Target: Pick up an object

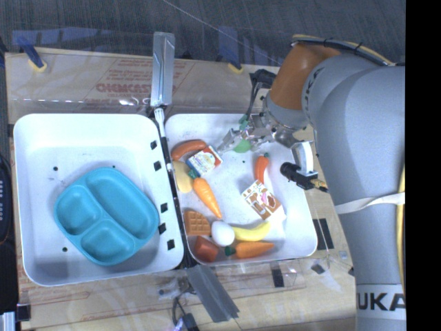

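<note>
The gripper sits low in the upper part of the right bin, its metal fingers pointing left, with something small and green at their tips; whether they are spread or pinching it I cannot tell. Just right of the gripper lies a small carrot, standing roughly upright in the view, apart from the fingers. Below it a printed carton rests tilted, and under that a banana curves along the bin floor, touching a white egg and an orange carrot near the front wall. A waffle and a red piece lie by the divider. Further left a long carrot slants down from a small box, which overlaps a sausage. The left bin holds a blue divided tray. The grey arm with its orange band enters from the right.
</note>
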### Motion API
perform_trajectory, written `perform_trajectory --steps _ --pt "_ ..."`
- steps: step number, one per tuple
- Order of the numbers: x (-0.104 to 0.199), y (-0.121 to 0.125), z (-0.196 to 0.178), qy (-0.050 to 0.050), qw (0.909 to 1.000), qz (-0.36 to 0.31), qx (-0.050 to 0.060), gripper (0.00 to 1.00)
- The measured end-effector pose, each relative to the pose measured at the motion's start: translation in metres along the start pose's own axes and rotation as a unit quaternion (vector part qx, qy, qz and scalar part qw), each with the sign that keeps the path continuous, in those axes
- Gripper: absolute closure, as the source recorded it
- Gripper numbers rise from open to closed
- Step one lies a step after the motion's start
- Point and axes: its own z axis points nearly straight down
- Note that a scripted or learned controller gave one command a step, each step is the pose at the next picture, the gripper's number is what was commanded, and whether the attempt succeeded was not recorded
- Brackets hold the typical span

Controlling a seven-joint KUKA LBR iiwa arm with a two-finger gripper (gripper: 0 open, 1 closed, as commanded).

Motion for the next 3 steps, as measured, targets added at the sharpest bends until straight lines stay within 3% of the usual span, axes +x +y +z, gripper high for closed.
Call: perform_trajectory --steps 1,2,3 --pt "0.001 0.0 -0.009 0.0 1.0 -0.003 0.002 1.0" --pt "0.077 0.006 0.004 0.001 0.994 0.109 0.004 1.0" --pt "0.165 0.018 -0.108 0.001 0.9986 0.052 -0.004 1.0"
